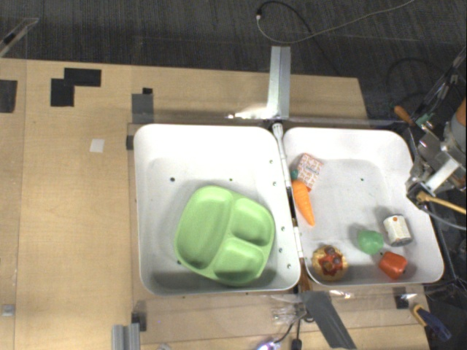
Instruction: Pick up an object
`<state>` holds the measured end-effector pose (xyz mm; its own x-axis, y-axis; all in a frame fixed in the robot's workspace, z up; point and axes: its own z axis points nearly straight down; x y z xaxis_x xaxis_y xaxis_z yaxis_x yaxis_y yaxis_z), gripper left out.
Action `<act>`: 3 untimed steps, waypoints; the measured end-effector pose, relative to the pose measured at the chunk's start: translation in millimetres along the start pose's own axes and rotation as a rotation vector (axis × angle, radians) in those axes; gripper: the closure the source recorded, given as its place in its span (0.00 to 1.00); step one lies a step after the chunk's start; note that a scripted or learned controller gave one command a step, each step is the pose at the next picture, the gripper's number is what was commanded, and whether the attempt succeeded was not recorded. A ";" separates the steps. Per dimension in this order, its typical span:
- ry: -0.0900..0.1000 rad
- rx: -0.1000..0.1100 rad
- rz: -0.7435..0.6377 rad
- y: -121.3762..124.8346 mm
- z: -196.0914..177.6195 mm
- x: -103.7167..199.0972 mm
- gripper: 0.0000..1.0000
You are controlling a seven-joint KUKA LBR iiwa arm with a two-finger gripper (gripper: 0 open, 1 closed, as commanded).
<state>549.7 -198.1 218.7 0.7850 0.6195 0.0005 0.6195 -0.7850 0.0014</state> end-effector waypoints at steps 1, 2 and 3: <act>0.000 0.001 0.055 -59.4 -13.8 69.8 1.00; -0.002 0.002 0.163 -87.5 -7.9 32.6 1.00; 0.000 0.002 0.237 -140.1 -5.7 85.6 1.00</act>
<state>530.2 -35.1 224.2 0.9083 0.4183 0.0006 0.4183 -0.9083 -0.0007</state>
